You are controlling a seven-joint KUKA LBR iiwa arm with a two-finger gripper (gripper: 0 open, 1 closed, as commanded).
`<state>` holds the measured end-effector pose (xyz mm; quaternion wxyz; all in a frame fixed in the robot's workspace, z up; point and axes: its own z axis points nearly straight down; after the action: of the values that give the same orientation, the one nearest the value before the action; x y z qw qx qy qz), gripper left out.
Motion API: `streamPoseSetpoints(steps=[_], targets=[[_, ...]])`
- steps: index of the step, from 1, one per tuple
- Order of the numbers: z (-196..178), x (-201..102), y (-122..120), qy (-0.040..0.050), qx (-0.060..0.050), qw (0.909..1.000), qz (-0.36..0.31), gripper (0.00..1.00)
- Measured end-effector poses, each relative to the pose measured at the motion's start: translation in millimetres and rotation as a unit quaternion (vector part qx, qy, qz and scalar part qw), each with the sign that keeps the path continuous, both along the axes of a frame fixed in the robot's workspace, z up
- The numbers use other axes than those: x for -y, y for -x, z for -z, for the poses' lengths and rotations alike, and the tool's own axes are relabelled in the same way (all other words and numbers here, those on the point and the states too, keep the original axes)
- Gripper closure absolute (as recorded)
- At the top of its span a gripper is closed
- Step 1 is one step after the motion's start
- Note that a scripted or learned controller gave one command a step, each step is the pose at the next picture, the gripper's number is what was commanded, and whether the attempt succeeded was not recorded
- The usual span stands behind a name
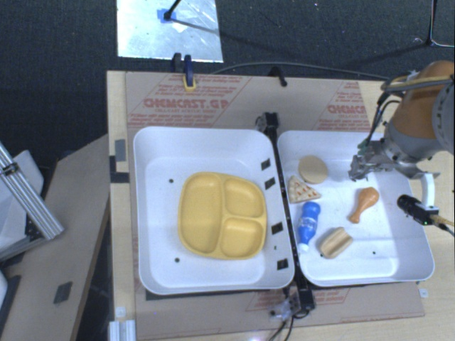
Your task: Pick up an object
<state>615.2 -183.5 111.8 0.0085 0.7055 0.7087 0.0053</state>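
We see two white bins side by side, and the sorting between them looks deliberate: the left bin (pixel 153 190) holds a yellow divided plate (pixel 222 214) lying flat, while the right bin (pixel 398 261) carries the loose food toys, any of which could serve as the thing to pick up. A round cracker (pixel 313 169) lies toward the back, a pizza slice (pixel 303 190) sits just in front of it against the wall between the bins, a small blue bottle (pixel 308 223) lies on its side below that, a hot dog (pixel 335 242) rests near the front, and a drumstick (pixel 365 202) lies tilted toward the right. The gripper (pixel 361 168) hangs low over the back right part of this bin, just above the drumstick's thick end, which we judge to be its likeliest target. Whether its jaws are parted or closed we cannot tell, since the tip is small and dark. Nothing appears between them, so we judge nothing is picked up yet.
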Motion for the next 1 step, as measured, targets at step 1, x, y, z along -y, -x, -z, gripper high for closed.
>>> streamPoseSetpoints(steps=[1], targets=[[-64.2,1.0,-6.9,-0.0011,-0.006,1.0000,0.000,1.00]])
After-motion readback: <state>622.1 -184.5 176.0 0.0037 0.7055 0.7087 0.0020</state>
